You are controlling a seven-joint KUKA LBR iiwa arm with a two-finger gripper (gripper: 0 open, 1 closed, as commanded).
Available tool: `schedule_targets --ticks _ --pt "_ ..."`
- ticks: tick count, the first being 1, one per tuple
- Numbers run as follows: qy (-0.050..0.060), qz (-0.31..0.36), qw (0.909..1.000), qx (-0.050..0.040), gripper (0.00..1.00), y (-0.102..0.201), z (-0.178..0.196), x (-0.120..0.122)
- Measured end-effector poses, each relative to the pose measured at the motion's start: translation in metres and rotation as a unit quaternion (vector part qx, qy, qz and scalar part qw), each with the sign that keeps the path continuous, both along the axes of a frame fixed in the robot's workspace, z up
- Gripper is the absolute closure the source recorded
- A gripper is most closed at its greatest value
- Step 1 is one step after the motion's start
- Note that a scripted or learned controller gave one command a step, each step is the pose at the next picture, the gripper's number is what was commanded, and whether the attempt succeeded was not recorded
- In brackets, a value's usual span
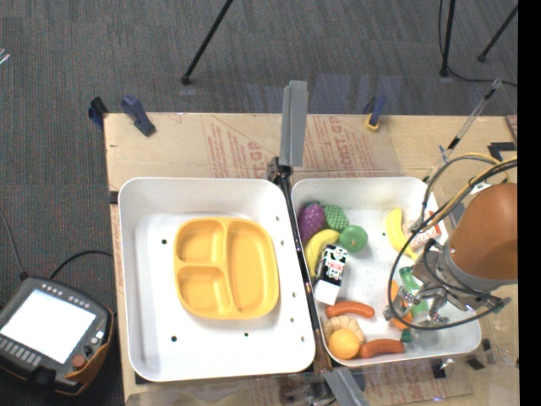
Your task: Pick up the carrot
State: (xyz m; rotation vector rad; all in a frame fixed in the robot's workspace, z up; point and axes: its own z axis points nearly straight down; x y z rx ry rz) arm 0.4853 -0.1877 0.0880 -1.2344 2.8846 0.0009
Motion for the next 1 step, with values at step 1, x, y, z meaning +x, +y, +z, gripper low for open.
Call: schedule_targets --ticks 1 --pt "-0.001 0.140 0.9902 -0.0002 1.00 -0.0066 0.1334 0.0164"
